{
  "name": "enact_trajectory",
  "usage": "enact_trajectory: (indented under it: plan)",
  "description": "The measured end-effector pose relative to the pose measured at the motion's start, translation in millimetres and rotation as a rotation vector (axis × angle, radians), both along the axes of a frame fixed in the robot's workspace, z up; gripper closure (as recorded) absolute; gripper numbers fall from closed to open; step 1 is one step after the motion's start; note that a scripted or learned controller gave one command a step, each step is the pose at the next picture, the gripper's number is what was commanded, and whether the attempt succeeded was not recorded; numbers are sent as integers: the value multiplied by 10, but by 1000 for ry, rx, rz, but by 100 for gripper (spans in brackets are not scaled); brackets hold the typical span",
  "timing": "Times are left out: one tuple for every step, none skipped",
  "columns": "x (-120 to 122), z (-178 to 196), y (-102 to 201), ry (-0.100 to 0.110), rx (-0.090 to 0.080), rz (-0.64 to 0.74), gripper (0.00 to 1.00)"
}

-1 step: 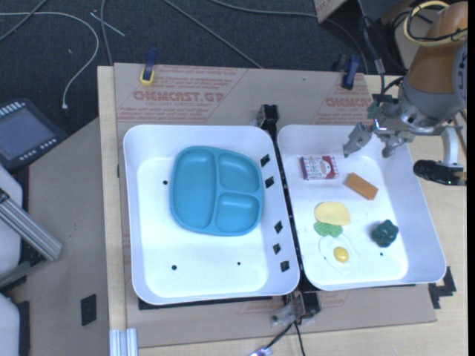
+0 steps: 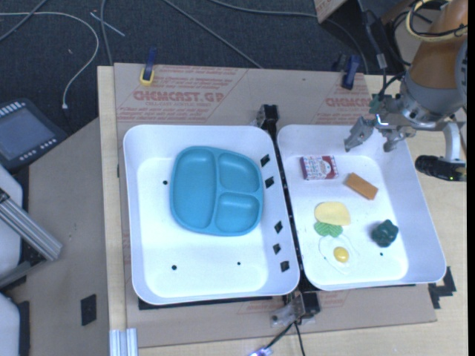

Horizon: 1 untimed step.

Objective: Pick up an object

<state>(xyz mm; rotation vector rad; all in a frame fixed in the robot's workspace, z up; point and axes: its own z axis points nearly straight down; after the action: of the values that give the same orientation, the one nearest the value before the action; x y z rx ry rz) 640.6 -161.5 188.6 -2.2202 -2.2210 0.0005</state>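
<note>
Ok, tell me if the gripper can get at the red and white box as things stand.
Probably yes. The gripper hangs open above the right bin's far edge, and the red and white box lies close by, uncovered, apart from the orange block beside it.

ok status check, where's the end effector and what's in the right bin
End effector open, above right bin's top edge, holding nothing. Red-white packet and orange block nearest. Yellow piece, dark green piece farther. Nothing blocking.

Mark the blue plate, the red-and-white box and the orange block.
blue plate (image 2: 216, 192): camera view, centre divider.
red-and-white box (image 2: 318, 167): camera view, middle of top face.
orange block (image 2: 361, 186): camera view, middle of top face.
</note>
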Motion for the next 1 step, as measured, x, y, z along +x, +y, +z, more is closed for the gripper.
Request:
enact_trajectory:
  plan:
    - [11,-600,-69,6,1,-1,0]
